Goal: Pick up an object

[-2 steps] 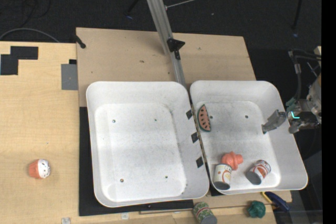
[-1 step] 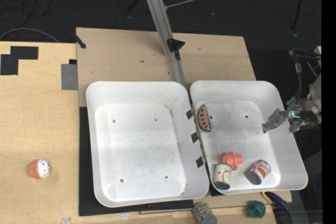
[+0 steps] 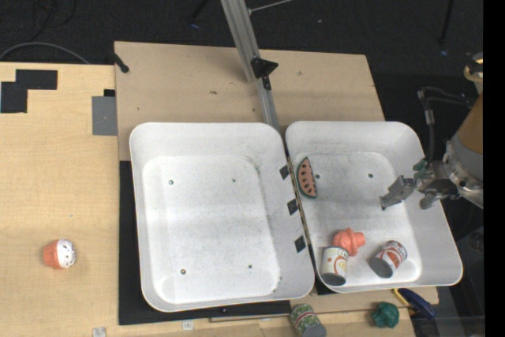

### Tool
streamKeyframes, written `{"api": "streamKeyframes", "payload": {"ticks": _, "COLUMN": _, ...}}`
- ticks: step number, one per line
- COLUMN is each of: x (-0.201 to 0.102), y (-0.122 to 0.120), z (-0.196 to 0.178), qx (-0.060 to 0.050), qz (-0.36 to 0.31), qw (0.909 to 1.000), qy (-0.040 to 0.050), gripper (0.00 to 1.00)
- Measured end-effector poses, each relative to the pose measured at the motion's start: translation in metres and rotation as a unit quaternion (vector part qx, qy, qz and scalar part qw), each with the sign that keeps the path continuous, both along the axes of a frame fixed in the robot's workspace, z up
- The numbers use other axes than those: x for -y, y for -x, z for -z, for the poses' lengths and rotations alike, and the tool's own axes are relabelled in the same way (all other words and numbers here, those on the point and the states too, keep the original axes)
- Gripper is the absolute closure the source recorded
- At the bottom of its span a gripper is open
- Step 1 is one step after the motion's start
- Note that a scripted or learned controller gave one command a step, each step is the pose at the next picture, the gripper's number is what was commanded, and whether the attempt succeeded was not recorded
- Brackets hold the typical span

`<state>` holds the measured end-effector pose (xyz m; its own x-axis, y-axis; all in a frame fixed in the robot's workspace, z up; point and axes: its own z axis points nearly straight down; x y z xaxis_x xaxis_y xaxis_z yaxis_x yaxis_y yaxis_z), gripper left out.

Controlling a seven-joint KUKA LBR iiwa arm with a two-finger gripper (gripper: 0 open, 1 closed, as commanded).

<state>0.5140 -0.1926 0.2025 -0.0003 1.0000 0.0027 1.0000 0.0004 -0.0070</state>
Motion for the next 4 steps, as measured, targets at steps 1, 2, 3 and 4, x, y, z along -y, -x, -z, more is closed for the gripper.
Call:
{"api": "streamKeyframes", "payload": {"ticks": 1, "x": -0.006, "y": -0.001, "z": 0.045, "qx": 0.0, "qz": 0.0, "qw": 1.0, "qy": -0.0001, "gripper": 0.0}}
{"api": "streamKeyframes", "payload": {"ticks": 2, "x": -0.004, "y": -0.008, "z": 0.094, "qx": 0.0, "qz": 0.001, "qw": 1.0, "qy": 0.0, "gripper": 0.0}}
{"api": "streamKeyframes", "payload": {"ticks": 3, "x": -0.003, "y": -0.008, "z": 0.081, "qx": 0.001, "qz": 0.003, "qw": 1.0, "qy": 0.0004, "gripper": 1.0}}
{"api": "streamKeyframes", "payload": {"ticks": 4, "x": -0.007, "y": -0.006, "z": 0.02, "qx": 0.005, "qz": -0.001, "qw": 1.0, "qy": 0.0016, "gripper": 1.0}}
